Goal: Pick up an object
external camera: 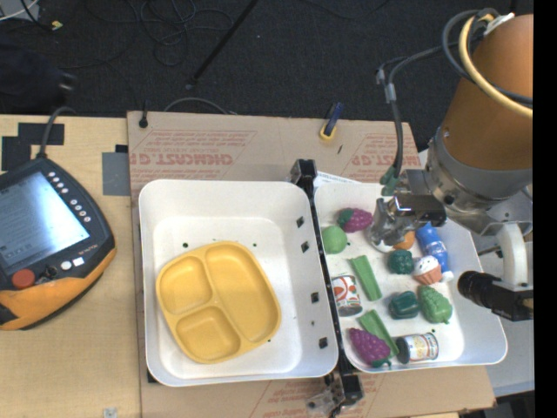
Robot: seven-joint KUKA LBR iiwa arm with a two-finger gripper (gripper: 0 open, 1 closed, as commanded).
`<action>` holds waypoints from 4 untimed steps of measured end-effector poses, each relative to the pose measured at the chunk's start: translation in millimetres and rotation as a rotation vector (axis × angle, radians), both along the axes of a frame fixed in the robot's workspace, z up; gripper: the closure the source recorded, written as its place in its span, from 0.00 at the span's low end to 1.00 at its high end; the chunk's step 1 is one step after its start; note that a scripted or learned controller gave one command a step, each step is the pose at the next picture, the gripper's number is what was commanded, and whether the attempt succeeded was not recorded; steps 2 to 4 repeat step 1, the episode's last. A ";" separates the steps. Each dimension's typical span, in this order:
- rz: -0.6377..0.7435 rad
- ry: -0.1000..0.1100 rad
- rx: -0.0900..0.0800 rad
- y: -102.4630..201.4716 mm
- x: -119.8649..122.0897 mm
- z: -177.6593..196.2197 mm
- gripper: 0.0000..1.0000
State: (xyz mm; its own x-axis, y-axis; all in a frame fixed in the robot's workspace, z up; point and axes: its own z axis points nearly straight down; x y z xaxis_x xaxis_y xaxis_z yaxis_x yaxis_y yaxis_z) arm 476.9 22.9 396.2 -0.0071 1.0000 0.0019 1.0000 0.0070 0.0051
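Hand point(389, 229) low in right bin point(492, 342), upper middle, amid toys beside purple grapes point(356, 219) and blue bottle point(432, 246). Finger spread unclear, perhaps touching small orange piece point(406, 241); grasp cannot be told.

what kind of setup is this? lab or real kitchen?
Looks like a robotics lab bench, not a kitchen. A teach pendant lies beside two white bins, the food in the right bin is toy food, and loose cables trail over the dark floor behind the bench.
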 end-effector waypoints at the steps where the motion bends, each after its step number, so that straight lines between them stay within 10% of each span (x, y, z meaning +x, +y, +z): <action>1: 0.001 0.001 0.000 69.8 -0.8 66.1 1.00; 4: 0.001 0.001 0.000 69.8 -0.8 66.1 1.00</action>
